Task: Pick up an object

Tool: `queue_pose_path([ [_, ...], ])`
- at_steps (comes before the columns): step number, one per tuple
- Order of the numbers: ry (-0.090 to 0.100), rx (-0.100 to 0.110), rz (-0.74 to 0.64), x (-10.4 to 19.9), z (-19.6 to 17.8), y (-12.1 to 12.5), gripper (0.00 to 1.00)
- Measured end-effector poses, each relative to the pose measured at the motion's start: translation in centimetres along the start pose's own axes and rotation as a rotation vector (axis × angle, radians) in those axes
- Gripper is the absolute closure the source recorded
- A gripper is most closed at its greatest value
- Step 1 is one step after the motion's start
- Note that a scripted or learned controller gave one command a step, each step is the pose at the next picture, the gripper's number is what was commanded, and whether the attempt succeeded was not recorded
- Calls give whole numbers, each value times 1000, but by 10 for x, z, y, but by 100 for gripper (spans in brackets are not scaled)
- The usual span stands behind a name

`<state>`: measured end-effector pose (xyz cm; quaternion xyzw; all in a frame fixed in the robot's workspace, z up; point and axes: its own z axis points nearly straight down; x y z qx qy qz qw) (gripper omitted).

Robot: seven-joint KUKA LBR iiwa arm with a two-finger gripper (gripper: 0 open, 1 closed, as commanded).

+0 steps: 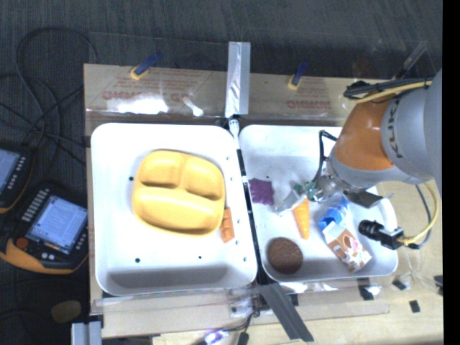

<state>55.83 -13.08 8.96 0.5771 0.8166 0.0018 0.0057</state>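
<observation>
Judging by its look, the orange carrot [302,218] is a light, stiff plastic toy, smooth enough to slip (best pinched across its thick upper end). It lies in the right bin [282,153], between the purple piece [261,191] and the blue-capped carton [343,240], just below the gripper [314,190]. Whether the gripper is released or clenched, I cannot tell.

you've got two white bins, left [100,192] and right [287,146]; one yellow tray [178,191], one carrot [302,218], one purple piece [261,191], one brown disc [285,254], one small carton [348,249].
</observation>
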Motion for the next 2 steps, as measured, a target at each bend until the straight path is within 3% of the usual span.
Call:
queue_pose_path([
  [1,2,-4,0,1,-10,2,100],
  [2,7,10,-61,61,-133,37,100],
])
